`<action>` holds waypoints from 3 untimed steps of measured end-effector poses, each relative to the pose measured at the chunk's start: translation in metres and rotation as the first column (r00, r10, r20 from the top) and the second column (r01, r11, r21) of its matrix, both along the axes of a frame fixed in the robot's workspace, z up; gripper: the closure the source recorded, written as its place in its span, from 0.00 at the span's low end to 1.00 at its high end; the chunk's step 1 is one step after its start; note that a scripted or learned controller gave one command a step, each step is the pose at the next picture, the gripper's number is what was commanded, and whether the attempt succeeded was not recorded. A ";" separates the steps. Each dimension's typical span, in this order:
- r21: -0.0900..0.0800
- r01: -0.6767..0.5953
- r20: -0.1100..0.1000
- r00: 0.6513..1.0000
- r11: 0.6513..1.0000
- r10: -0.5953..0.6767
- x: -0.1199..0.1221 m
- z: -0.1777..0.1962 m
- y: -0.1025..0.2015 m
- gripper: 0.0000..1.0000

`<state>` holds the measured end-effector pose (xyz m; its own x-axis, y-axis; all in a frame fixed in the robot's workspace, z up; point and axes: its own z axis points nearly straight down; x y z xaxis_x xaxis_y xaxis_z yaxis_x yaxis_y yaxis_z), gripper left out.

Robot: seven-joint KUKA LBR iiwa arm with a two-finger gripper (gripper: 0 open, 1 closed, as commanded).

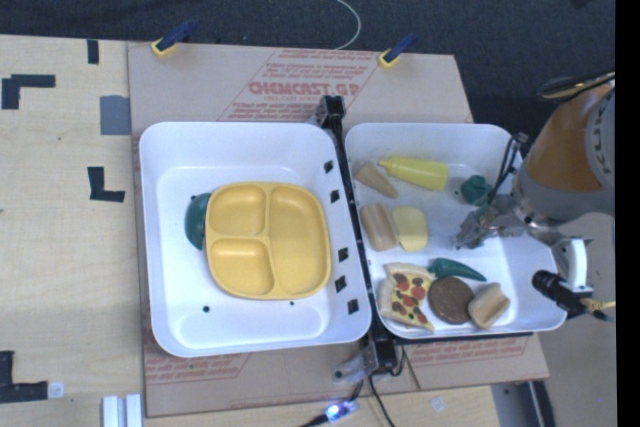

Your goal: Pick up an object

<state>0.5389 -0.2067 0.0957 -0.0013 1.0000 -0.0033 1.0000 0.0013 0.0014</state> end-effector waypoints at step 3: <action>0.003 0.000 0.000 1.000 1.000 0.000 0.005 0.130 0.000 1.00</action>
